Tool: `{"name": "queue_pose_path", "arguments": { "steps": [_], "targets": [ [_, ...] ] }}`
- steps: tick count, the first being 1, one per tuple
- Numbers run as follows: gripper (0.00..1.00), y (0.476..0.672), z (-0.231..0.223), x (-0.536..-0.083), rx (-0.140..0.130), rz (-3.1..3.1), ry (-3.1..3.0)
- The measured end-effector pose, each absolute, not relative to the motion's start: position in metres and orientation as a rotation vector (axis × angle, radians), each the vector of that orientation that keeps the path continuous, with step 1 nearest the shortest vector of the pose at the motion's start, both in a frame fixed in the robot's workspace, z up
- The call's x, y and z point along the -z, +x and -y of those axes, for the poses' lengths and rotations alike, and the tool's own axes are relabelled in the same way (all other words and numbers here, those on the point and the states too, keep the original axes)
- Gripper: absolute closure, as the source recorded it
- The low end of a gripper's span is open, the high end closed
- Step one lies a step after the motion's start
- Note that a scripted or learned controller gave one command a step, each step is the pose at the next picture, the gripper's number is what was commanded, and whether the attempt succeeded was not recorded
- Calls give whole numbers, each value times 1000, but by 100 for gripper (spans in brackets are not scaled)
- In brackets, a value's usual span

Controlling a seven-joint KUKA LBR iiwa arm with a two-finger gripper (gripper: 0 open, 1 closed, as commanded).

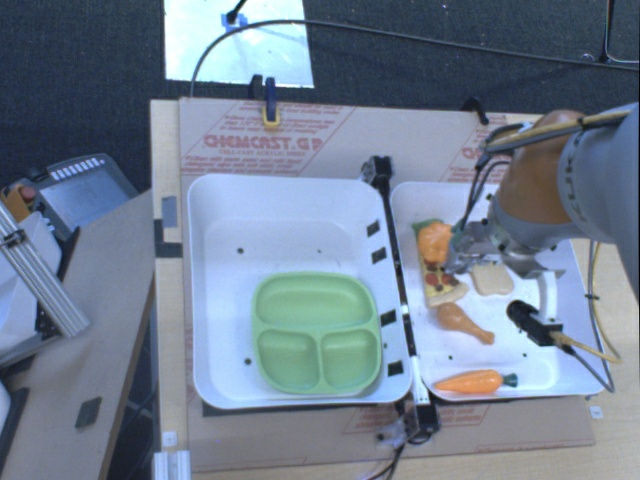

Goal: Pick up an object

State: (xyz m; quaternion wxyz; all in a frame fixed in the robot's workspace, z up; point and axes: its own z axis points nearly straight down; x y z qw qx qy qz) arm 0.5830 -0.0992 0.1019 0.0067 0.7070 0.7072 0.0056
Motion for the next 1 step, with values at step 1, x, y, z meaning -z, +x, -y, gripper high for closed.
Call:
{"name": "queue_pose_path", "arguments": {
  "steps": [1],
  "targets": [
    [100,580,104,-147,-4,-2219,2218]
  ]
}}
